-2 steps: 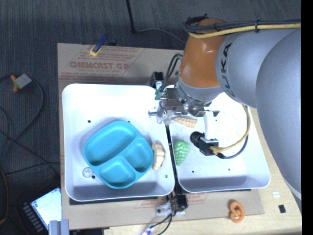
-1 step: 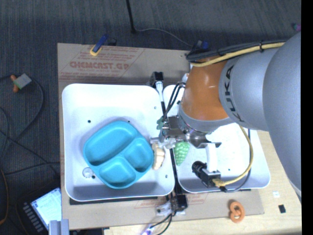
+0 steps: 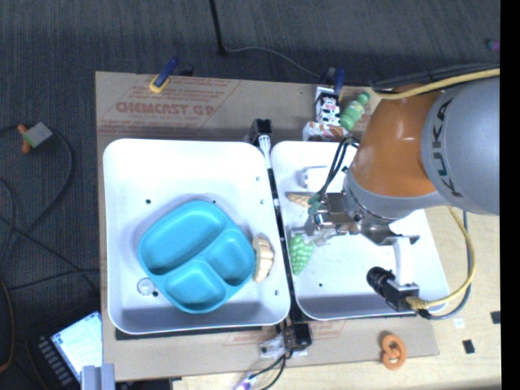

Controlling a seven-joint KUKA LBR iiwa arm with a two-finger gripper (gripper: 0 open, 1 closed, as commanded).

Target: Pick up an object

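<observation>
My gripper (image 3: pixel 318 222) reaches down into the left part of the right bin (image 3: pixel 422 287), under the grey arm and its orange band. Just below and left of it lies a green bumpy grape-like toy (image 3: pixel 301 253). A small orange and cream piece (image 3: pixel 298 201) lies just above the gripper, and a white object (image 3: pixel 313 175) sits further up in the same bin. In the left bin (image 3: pixel 130 169) rests a blue divided tray (image 3: pixel 197 254), with a tan banana-like piece (image 3: pixel 263 257) at its right edge. The wrist hides the fingertips.
A green and patterned toy (image 3: pixel 337 114) lies on the cardboard behind the right bin. An orange ring (image 3: pixel 393 348) lies on the bench in front of it. A black cable connector (image 3: pixel 388 287) hangs over the right bin's front. The divider (image 3: pixel 276 218) between the bins runs close to the gripper.
</observation>
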